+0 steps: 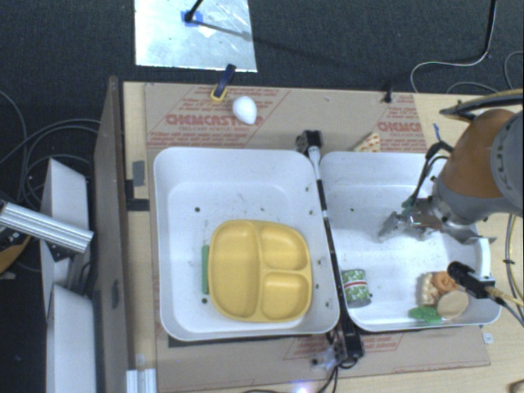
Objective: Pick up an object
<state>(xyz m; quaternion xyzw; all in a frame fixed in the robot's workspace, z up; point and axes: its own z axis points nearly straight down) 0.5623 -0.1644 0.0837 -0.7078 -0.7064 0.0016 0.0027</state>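
My gripper (399,223) is low over the middle of the right bin (368,178), with the arm coming in from the right. A small green and white packet (354,286) lies at that bin's front left corner. In the front right corner is a cluster: an orange-brown ring-shaped piece (441,282), a tan round piece (452,304) and a green piece (425,313). The gripper is apart from all of these, over bare bin floor.
The left bin (188,178) holds a yellow divided plate (260,270) with a green strip (205,270) along its left side. Behind the bins on the cardboard lie a white egg (244,109), a yellow and blue item (222,83) and a cracker-like piece (368,143).
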